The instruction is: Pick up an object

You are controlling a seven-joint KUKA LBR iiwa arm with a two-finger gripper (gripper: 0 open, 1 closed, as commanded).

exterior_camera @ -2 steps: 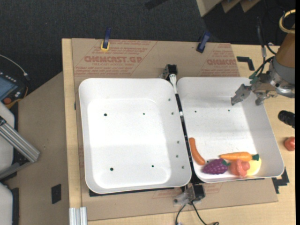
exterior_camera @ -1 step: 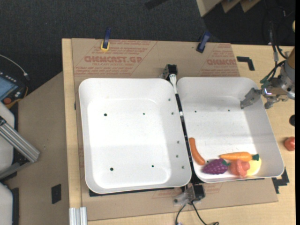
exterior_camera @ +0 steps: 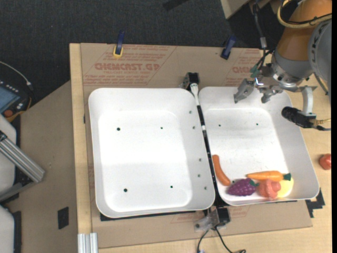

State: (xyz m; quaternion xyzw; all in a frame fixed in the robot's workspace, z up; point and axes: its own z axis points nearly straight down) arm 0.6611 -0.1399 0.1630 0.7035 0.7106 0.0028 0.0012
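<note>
Under me lies the cardboard-topped bench [exterior_camera: 158, 57], and on it sit two shallow white bins side by side. The left bin [exterior_camera: 145, 149] takes up the nine o'clock half of the scene. The right bin [exterior_camera: 253, 136] sits on the three o'clock side, its inner edge touching the left bin's along a dark seam.

My arm [exterior_camera: 303, 30] comes in from about two o'clock, grey with its orange band high up. My gripper [exterior_camera: 255, 91] hangs over the far rim of the right bin, at that bin's twelve o'clock, fingers spread apart with nothing between them.

Down at the bin's six o'clock edge, well apart from my hand, the toys huddle together. The carrot [exterior_camera: 266, 175] lies flat across the top of the cluster. A long orange sausage-shaped piece [exterior_camera: 220, 171] curves at the cluster's nine o'clock, near the seam. The purple grapes [exterior_camera: 242, 187] sit just beside it, touching a red piece [exterior_camera: 268, 188], with a yellow piece [exterior_camera: 286, 186] at the three o'clock end.

Two blue clamps [exterior_camera: 119, 46] pinch the bench's far edge.
</note>
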